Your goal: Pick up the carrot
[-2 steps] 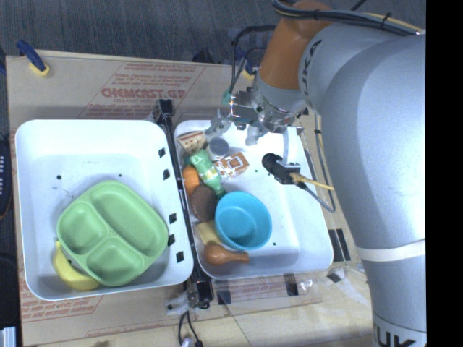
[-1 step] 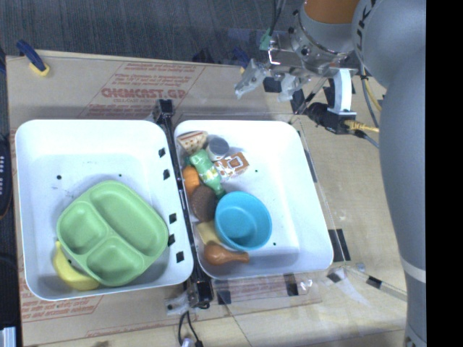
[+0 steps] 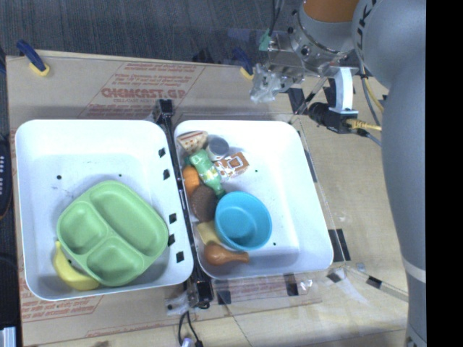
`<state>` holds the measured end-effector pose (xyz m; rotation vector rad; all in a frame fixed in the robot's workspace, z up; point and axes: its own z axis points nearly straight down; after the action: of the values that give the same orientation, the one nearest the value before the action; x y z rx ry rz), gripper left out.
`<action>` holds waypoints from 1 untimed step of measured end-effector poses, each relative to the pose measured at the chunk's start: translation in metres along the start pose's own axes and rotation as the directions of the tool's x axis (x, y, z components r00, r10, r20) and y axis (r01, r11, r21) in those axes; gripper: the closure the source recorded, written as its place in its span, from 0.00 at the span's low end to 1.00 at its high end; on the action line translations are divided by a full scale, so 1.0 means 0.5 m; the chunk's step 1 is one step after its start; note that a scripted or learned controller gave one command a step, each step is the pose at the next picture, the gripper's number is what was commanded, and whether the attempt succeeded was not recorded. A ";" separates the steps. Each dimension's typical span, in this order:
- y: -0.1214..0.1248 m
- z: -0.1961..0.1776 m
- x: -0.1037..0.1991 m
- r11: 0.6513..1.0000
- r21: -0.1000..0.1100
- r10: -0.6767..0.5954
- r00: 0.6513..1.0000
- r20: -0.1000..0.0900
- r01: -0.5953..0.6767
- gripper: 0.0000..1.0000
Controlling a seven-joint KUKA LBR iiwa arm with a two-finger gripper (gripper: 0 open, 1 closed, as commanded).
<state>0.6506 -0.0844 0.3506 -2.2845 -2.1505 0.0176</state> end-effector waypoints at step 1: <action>-0.048 0.092 0.163 0.987 -0.002 -0.163 0.987 -0.004 0.163 1.00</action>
<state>0.6311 -0.0017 0.3043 -2.0998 -2.3278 0.0096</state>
